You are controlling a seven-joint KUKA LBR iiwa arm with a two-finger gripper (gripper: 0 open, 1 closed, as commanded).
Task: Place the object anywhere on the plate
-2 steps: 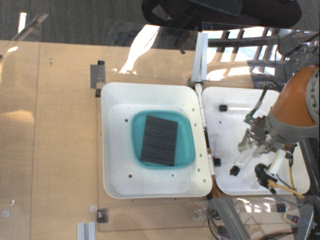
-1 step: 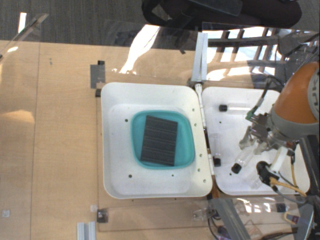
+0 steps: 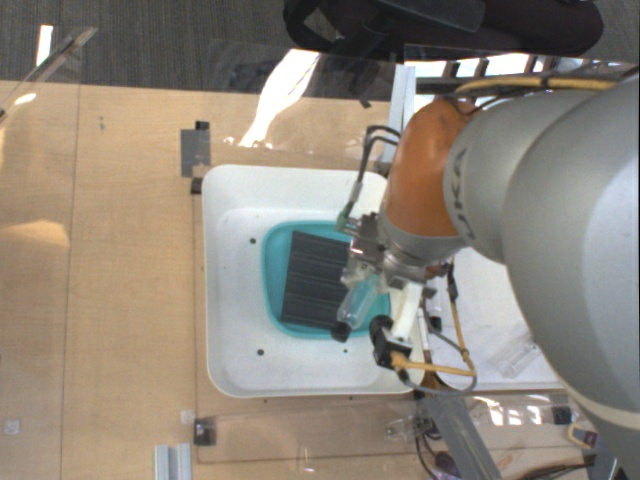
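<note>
We see the gripper [image 3: 352, 303] low over the left bin [image 3: 232, 353], at the right edge of the teal plate [image 3: 275, 268]. Something clear and rounded, perhaps the object [image 3: 355, 306], sits right at the gripper's tip with a small dark end just below it, but we cannot tell whether the gripper is gripping it, nor whether the gripper is open or closed, since the wrist hides that part. A dark ribbed item [image 3: 312, 280] lies on the plate, tilted slightly, covering much of the plate's middle and right side and touching the clear piece at its right edge. The plate rests in the middle of the left bin, well within its white rim. Above the gripper we see the orange band [image 3: 420, 183] and the grey arm [image 3: 560, 218] filling the right side. The bins stand on the wooden bench [image 3: 100, 268].
</note>
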